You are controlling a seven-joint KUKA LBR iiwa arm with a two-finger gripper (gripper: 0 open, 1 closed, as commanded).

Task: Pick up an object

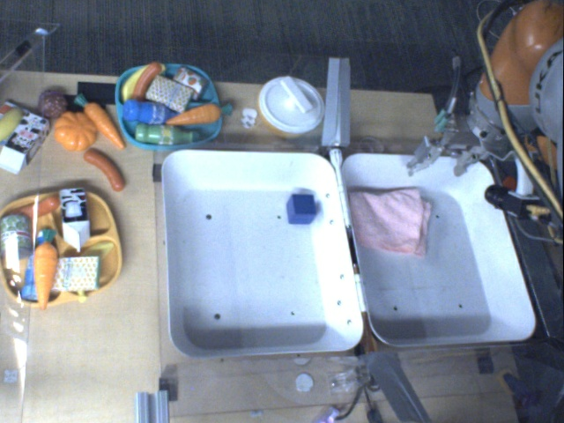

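A small blue cube [302, 208] lies in the left white bin [247, 156], near its right wall. In the right white bin [458, 331] a crumpled pink cloth [390, 220] rests at the upper left. My gripper [439, 163] hangs over the far rim of the right bin, above and to the right of the cloth. Its two fingers are spread open with nothing between them. The grey arm with its orange band [522, 38] comes in from the upper right.
Left of the bins, the wooden bench holds a blue bowl [167, 106] of toy food, a yellow plate [60, 247] of toys, an orange pumpkin [74, 130] and a sausage [104, 167]. A white lidded bowl [291, 106] and a metal post [334, 104] stand behind the bins.
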